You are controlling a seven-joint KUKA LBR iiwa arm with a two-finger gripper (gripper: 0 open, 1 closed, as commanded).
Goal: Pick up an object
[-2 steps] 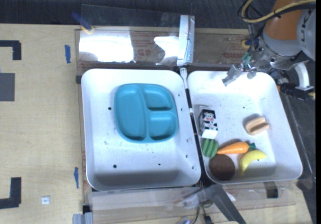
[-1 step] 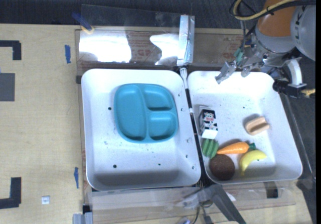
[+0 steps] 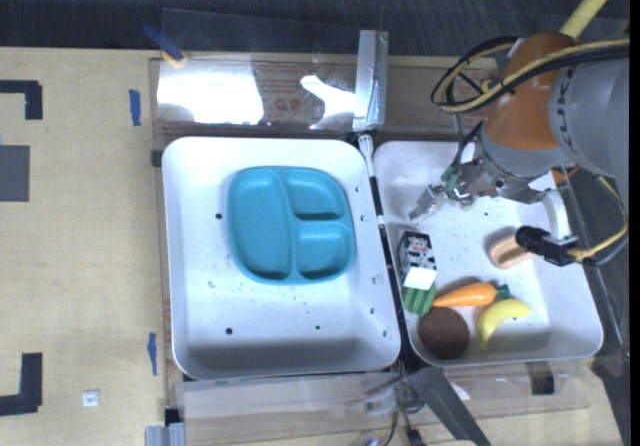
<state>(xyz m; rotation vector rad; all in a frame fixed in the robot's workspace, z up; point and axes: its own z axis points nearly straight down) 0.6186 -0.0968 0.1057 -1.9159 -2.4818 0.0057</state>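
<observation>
Carrot (image 3: 466, 295) lying crosswise, green tip pointing right

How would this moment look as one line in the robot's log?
gripper: open, nothing held | over right bin | carrot, banana untouched | plate in left bin

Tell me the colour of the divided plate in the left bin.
The divided plate is teal blue, plain, seen clearly in the camera view.

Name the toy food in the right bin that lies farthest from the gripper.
The brown ball, at the bin's near edge below the carrot; the banana and the bread roll lie closer to the gripper.
</observation>
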